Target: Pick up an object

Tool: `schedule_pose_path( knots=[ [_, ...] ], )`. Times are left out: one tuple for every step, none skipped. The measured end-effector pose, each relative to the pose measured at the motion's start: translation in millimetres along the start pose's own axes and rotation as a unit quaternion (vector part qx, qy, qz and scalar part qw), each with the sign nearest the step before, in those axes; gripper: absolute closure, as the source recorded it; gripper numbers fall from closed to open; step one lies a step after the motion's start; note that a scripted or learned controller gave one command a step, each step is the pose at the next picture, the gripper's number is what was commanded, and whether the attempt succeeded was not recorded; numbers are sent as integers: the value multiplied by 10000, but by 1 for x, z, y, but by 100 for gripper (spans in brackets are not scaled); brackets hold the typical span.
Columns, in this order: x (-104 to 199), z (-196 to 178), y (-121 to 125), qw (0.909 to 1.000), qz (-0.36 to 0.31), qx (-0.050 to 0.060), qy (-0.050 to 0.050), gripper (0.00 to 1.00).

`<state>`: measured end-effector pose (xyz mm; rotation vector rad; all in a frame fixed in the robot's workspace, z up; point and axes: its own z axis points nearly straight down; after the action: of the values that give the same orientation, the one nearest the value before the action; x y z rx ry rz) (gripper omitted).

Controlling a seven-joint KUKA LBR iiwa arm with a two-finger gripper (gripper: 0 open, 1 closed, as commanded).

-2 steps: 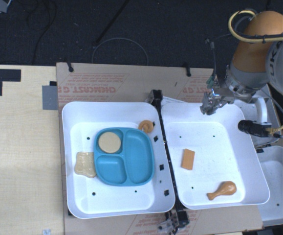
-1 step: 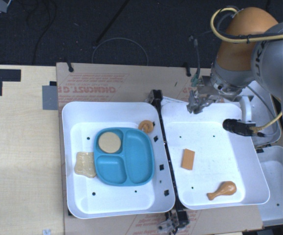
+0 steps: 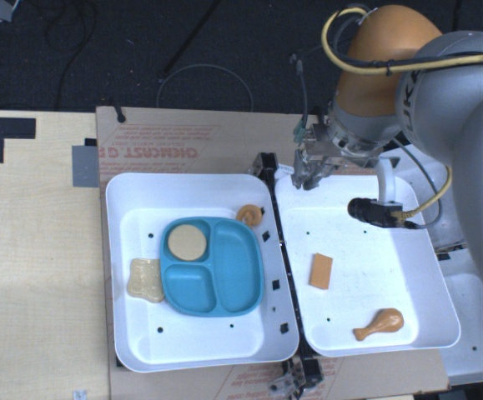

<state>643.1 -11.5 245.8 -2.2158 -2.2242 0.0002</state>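
Dark carpet (image 3: 141,40), pale wooden bench (image 3: 32,265)

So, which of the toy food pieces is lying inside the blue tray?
The round tan cookie, in the upper-left compartment of the blue tray. The other pieces lie on the bin floors.

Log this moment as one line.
gripper above right bin far edge | carrying: nothing visible | right bin: orange block, drumstick

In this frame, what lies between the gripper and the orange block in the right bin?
In the camera view, only bare white floor of the right bin separates the gripper, at the bin's far rim, from the orange block. The drumstick lies nearer the front.
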Motion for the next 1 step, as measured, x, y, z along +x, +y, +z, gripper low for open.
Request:
schedule_pose_path(
  knots=[
    [49, 16, -3, 10000, 2, 18, -1, 100]
  ],
)
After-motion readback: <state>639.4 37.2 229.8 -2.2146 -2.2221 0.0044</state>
